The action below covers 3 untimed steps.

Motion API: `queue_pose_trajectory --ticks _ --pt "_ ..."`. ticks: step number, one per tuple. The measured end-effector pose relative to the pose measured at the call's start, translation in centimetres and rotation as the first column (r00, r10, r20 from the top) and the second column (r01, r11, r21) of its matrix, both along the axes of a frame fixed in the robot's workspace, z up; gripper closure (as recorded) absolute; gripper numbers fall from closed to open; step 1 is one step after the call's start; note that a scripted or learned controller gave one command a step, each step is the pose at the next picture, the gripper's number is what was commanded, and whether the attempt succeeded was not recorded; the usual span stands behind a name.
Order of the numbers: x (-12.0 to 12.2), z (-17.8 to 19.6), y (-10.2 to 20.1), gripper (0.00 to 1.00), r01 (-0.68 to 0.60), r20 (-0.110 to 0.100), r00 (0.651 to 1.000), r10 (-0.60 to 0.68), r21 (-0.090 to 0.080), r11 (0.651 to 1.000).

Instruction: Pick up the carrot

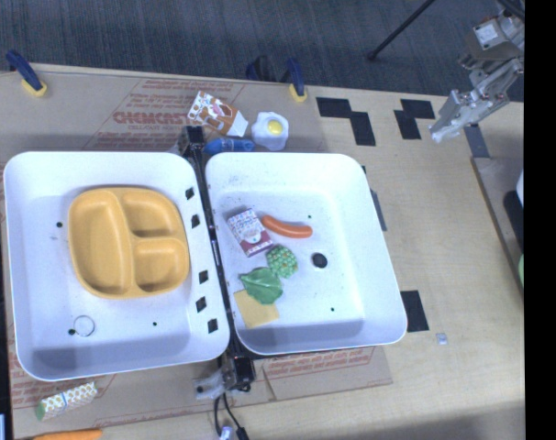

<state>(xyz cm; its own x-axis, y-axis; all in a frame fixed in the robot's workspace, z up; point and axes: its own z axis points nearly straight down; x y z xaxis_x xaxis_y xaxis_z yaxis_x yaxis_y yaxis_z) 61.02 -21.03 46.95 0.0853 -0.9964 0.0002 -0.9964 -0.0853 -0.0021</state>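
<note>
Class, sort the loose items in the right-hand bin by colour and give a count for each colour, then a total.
Orange: 1, the carrot
Green: 2, the leaf and the broccoli
Yellow: 1, the cheese slice
Red and white: 1, the small carton
Black: 1, the small disc
Total: 6

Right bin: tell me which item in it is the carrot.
The carrot is the slim orange stick lying beside the red-and-white packet, above the round green piece; nothing else there is orange.
</note>
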Motion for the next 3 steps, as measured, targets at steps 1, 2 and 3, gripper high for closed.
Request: queue_pose_trajectory --ticks 1,2,3 --pt "4.4 -8.3 0.7 1.00 -0.331 -0.005 0.944 0.331 0.003 0.944" --pt "4.6 -11.3 1.1 1.00 -0.605 -0.005 0.796 0.605 0.004 0.796" --pt "4.2 -8.8 0.7 1.00 -0.805 0.001 0.593 0.805 -0.001 0.593"
